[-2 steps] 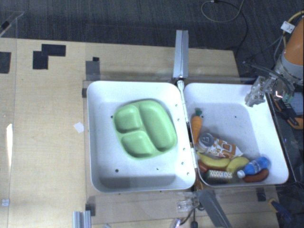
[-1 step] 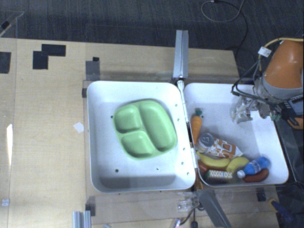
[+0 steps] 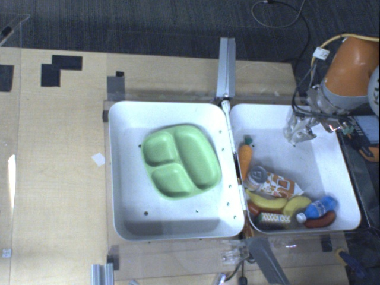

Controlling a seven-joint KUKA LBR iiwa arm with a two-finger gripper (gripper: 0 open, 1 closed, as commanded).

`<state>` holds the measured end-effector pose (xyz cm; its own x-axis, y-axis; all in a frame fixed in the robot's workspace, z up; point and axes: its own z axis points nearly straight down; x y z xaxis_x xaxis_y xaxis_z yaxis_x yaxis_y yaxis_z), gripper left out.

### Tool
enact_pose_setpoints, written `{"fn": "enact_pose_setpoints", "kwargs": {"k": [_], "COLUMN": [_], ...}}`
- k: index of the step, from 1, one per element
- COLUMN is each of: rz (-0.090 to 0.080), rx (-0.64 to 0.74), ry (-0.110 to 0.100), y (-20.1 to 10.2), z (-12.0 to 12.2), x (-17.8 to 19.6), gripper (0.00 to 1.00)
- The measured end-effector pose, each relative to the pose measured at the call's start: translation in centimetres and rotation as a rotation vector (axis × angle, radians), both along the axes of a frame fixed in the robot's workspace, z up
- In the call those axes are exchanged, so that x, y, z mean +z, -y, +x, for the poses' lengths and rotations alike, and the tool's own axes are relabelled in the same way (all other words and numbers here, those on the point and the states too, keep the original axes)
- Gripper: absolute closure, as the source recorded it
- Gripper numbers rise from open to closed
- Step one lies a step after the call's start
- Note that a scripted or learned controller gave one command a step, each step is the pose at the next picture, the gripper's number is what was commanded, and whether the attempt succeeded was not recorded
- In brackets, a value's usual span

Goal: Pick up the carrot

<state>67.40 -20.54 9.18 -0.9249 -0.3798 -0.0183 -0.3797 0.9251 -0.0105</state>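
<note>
We are seeing the carrot (image 3: 245,157) lying against the left wall of the right bin (image 3: 332,159), green top toward the far edge, while the gripper (image 3: 300,131) is hovering near that bin's far right corner, holding nothing, its finger opening too blurred to tell.

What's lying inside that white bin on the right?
The right bin holds a carrot along its left wall, then a heap: snack packet, bananas, blue bottle. Whatever lies beneath the heap is covered. The tool hovers over bare floor.
</note>
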Motion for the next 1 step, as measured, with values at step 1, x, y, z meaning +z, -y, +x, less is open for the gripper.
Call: {"fn": "enact_pose_setpoints", "kwargs": {"k": [1], "rz": [0.002], "rx": [0.0], "ry": [-0.004], "y": [-0.11], "z": [-0.16], "x": [9.58], "gripper": [1.0]}}
